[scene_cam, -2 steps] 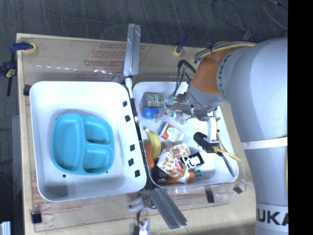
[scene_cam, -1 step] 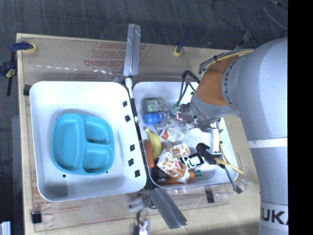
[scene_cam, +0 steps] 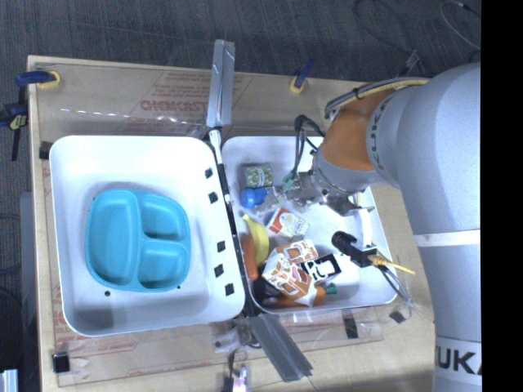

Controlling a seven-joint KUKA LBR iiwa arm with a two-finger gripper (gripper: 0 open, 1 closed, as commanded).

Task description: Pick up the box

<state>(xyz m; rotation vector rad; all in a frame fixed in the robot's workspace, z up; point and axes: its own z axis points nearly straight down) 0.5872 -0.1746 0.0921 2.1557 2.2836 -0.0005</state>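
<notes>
**Grey arm low over the cluttered right bin, box not yet taken**

Grey arm (scene_cam: 433,137), with its orange band (scene_cam: 350,141) above the wrist, reaches in from the right and hangs low over the far half of the shallow white right bin (scene_cam: 368,296). Its hand (scene_cam: 299,188) sits under the wrist housing, so I cannot tell whether it is spread or pressed together. Nothing shows as held in it.

The likeliest box is the small green printed cardboard box (scene_cam: 257,175). It lies in the far left corner of that bin, close to the dividing wall and just beside the hand. A blue plastic piece (scene_cam: 253,196) lies against its near side. Nearer the viewer, a small white-and-orange carton (scene_cam: 288,221), a yellow banana (scene_cam: 259,239) and a larger orange-and-white patterned packet (scene_cam: 290,272) are heaped together. The shallow white left bin (scene_cam: 65,170), on the pale worktop (scene_cam: 122,96), holds a blue compartment tray (scene_cam: 137,239).

To pick well, I judge the hand should move toward the view's left until it is centred over the green box. It should then line up across the narrower sides and come straight down, clear of the wall and the blue piece. A firm squeeze and a slow vertical lift would lower the risk of slipping or dragging neighbours.
</notes>
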